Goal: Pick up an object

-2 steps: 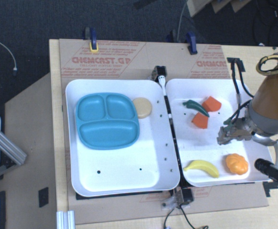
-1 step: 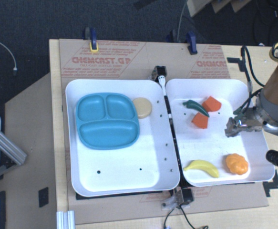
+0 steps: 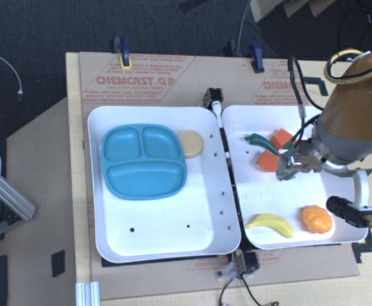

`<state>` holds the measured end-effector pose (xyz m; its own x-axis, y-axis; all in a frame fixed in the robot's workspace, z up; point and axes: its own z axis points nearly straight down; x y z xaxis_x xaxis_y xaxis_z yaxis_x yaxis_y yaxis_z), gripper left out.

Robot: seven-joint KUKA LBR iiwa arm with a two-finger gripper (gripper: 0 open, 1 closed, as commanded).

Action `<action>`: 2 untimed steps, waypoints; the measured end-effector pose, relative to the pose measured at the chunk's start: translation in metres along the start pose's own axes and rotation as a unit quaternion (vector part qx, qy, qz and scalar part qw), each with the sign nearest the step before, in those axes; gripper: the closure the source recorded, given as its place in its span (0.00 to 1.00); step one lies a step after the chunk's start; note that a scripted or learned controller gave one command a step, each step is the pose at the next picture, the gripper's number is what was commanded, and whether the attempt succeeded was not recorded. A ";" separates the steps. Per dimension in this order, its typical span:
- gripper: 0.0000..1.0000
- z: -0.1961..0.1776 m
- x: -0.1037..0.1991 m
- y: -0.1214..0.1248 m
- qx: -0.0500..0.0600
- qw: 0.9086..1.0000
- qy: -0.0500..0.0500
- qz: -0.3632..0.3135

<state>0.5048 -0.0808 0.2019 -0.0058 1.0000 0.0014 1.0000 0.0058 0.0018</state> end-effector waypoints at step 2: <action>1.00 -0.005 0.108 0.037 -0.001 1.000 0.000 0.000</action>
